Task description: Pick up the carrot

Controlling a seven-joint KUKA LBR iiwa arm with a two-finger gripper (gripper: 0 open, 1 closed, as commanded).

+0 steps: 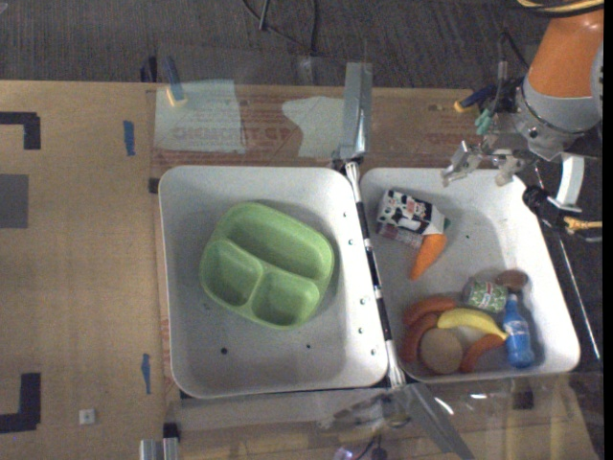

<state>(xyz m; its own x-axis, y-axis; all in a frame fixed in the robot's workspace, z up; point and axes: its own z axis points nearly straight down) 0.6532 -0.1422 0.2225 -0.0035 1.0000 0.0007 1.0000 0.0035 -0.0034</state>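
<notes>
The carrot lies in the right bin, in that bin's upper left part, tilted with its thick end toward the upper right. Its top nearly touches a black-and-white carton just above and to its left.

The arm enters at the upper right of the frame, its orange band above the bin's far rim. The gripper hangs over the top edge of the right bin, right of and above the carrot and apart from it. Whether its fingers are spread or pressed together cannot be told.

In the lower right of that bin sit a banana, a blue bottle, a green can and some red and brown food pieces. The left bin holds a green tray with compartments.
</notes>
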